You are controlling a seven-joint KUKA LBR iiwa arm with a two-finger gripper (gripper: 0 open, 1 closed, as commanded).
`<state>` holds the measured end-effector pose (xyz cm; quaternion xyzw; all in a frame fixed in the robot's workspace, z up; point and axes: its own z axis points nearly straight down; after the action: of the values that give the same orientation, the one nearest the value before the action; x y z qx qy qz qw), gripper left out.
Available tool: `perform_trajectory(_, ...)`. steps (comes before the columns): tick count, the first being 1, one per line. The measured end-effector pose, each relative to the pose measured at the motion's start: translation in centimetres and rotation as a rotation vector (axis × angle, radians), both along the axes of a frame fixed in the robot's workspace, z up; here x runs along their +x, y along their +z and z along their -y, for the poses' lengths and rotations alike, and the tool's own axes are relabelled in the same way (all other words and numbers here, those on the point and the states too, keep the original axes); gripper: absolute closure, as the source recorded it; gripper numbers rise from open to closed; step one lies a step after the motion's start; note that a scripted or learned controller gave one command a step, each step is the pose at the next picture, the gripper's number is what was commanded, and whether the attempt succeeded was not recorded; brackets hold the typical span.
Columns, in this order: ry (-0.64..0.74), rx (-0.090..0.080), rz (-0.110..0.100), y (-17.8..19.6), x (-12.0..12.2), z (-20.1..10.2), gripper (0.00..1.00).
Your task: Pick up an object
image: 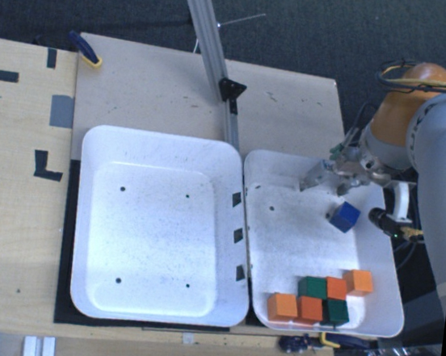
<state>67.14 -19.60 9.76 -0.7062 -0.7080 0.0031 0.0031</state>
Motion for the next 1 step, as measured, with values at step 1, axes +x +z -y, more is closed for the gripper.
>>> perform_trajectory(1, 0.002, -0.002, 0.006, 1.46, 0.18, -0.02, 1.00)
